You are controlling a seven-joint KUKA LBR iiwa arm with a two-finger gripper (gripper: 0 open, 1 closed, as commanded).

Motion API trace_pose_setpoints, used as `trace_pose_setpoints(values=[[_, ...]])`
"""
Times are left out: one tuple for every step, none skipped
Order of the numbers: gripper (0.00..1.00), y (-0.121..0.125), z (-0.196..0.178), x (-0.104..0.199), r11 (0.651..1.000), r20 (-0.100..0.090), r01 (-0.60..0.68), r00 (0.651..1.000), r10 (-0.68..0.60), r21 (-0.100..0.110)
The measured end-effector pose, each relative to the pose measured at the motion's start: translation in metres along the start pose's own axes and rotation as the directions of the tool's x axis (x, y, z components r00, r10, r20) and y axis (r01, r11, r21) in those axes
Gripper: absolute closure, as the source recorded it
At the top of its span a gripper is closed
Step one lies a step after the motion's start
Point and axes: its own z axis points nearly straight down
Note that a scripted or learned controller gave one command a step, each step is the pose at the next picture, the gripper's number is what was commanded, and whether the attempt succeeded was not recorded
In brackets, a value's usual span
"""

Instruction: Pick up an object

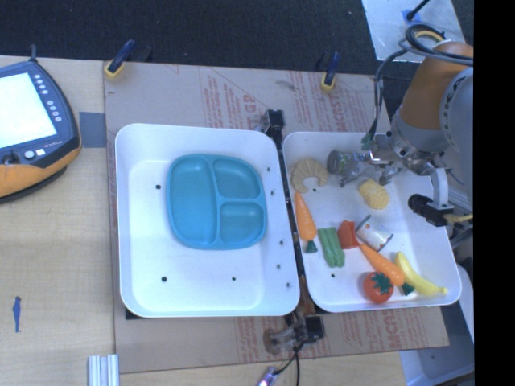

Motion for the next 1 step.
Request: trace_pose_setpoints(values=[[0.00, 0.0003, 0.0001, -0.0076, 1.000, -0.004, 0.000, 1.000, 0.000, 0.001]])
